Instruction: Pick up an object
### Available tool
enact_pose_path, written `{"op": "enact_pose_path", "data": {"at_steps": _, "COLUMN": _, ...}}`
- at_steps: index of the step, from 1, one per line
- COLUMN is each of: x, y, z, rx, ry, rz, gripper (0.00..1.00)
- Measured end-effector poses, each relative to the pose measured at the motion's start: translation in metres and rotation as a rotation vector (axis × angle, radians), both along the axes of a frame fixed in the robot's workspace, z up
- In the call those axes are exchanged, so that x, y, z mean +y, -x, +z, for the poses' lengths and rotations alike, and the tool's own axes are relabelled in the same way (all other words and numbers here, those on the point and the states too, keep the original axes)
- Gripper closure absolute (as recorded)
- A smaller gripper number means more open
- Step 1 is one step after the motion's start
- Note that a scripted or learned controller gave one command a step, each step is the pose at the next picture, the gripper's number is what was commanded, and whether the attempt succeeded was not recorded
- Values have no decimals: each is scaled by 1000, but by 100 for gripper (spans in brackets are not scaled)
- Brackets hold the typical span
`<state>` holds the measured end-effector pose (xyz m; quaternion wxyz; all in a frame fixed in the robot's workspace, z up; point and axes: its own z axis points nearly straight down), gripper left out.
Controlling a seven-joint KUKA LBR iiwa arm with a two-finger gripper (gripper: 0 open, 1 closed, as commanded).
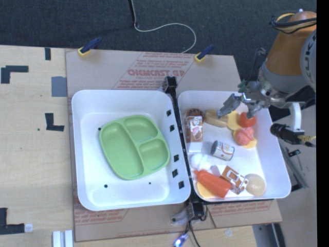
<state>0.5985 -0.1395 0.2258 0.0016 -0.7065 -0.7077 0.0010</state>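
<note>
Toys crowd the right bin point(277, 181): a small red piece point(247, 120) lies at its upper right, beside a pink lump point(244, 136). Over it hangs the gripper point(239, 106), fingers spread wide, one dark finger point(227, 106) reaching left, nothing between them.

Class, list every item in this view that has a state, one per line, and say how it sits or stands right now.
Green tray: lying flat in the left bin, compartments up.
Small can: on its side in the right bin.
Carrot: lying flat near the front.
Brown packet: lying flat beside the divider.
End effector: open, above the right bin's far end.
</note>
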Motion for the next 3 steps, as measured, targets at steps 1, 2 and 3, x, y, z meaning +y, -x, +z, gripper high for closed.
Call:
{"op": "enact_pose_path", "data": {"at_steps": 1, "x": 26, "y": -19, "z": -109, "rx": -3, "ry": 1, "rz": -1, "gripper": 0}}
{"op": "enact_pose_path", "data": {"at_steps": 2, "x": 47, "y": -46, "z": -141, "rx": 0, "ry": 0, "rz": 2, "gripper": 0}}
{"op": "enact_pose_path", "data": {"at_steps": 3, "x": 47, "y": -45, "z": -131, "rx": 2, "ry": -2, "rz": 1, "gripper": 100}}
